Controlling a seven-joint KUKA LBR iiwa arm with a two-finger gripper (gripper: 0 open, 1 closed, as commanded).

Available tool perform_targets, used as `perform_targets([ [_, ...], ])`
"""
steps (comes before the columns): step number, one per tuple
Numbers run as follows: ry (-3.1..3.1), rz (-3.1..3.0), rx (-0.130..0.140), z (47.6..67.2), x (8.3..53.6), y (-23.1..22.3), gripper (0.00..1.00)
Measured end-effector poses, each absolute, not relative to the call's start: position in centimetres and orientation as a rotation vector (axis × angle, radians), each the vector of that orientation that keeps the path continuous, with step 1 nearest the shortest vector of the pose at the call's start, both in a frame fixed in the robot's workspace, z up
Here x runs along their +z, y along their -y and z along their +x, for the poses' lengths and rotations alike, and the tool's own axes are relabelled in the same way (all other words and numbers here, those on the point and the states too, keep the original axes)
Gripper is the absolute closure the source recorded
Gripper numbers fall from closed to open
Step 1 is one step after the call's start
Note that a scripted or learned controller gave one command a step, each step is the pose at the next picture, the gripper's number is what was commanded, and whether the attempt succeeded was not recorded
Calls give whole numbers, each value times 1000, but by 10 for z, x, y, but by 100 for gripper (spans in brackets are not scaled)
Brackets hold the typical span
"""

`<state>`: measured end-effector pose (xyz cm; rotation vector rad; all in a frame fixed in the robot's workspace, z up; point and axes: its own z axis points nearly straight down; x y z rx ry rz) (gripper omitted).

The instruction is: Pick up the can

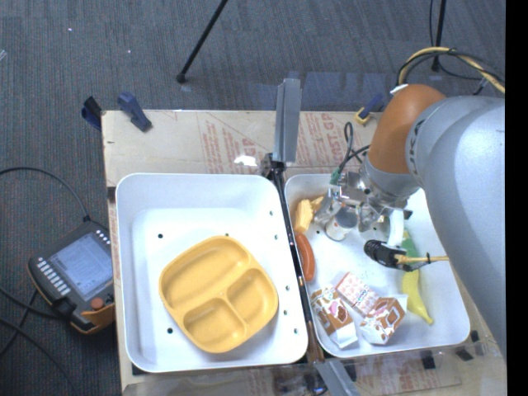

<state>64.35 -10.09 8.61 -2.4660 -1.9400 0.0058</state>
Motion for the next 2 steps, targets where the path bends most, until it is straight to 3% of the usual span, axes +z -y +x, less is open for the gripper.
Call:
perform_targets([
  [1,1948,-2457,9,644,96,98,100],
  [2,1880,-2513,6,644,186,16,100],
])
